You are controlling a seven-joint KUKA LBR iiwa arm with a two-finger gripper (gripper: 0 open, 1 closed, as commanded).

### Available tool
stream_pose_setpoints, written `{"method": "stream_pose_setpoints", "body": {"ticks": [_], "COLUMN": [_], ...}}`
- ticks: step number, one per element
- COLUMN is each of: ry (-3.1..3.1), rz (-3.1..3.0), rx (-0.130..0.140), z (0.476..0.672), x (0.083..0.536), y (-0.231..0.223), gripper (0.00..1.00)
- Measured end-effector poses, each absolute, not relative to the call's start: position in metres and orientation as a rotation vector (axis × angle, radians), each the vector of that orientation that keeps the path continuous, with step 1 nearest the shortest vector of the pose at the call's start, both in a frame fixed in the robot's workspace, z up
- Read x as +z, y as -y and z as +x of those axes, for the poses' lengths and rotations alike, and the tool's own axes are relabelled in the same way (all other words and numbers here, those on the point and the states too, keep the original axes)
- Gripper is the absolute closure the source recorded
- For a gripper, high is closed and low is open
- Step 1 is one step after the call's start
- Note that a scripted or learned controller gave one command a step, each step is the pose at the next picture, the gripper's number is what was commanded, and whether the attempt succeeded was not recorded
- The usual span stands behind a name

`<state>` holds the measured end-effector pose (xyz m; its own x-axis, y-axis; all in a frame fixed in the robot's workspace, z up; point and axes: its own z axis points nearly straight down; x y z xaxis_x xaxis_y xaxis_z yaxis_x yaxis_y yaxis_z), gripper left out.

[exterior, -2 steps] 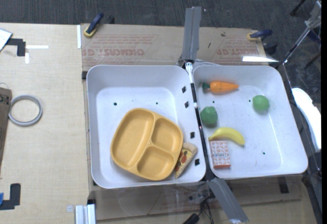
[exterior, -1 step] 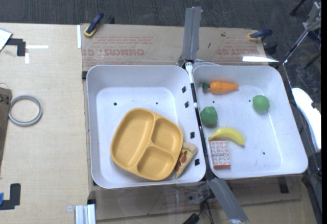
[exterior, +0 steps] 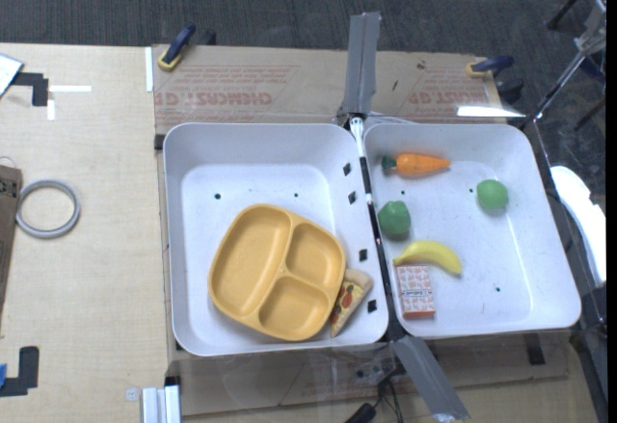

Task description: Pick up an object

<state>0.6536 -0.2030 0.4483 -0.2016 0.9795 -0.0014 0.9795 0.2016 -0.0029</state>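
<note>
The left bin (exterior: 193, 180) holds a yellow divided plate (exterior: 275, 272), with a toy pizza slice (exterior: 351, 299) tucked against the plate's right edge near the bin's front right corner. In the right bin (exterior: 545, 248) an orange carrot (exterior: 419, 164) lies at the back left. A light green ball (exterior: 492, 195) sits to the carrot's right. A dark green round fruit (exterior: 393, 219) rests near the left wall. In front of it lie a yellow banana (exterior: 429, 257) and a small red and white carton (exterior: 415, 293).
A roll of grey tape (exterior: 45, 208) lies on the wooden bench to the left. Cardboard (exterior: 251, 89) is clamped behind the bins with blue clips (exterior: 176, 45). A grey bar (exterior: 362, 65) stands at the seam between the bins.
</note>
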Motion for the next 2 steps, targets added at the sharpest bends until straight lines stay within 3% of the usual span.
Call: {"method": "stream_pose_setpoints", "body": {"ticks": [2], "ry": [2.44], "rz": [-1.977], "rx": [0.011], "z": [0.6565], "x": [0.4625], "y": [0.2027], "gripper": [1.0]}}
